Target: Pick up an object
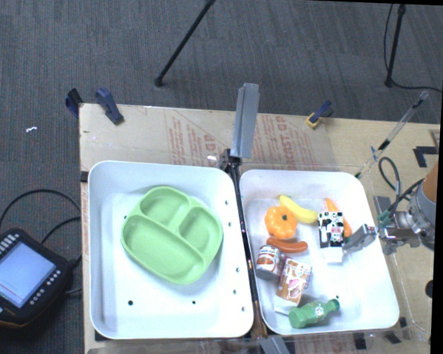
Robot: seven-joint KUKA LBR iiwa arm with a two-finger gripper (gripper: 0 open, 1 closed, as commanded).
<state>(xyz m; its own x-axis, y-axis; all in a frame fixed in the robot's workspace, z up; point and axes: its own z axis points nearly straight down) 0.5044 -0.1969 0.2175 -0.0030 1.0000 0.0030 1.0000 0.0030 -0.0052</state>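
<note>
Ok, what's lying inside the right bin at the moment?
In the right bin: pumpkin, banana, carrot, sausage, can, carton, green bottle, cow-print box. Anything beneath them is hidden.

The left white bin (101, 203) holds a green divided plate (172, 234), lying flat near its centre. Both bins rest on a plywood bench (179, 137). Two blue clamps (107, 105) grip the bench's far left corner; a yellow-and-blue clamp (319, 115) sits at its far edge. A handheld control pendant (20, 275) lies on the grey carpet, left of the bench.
</note>
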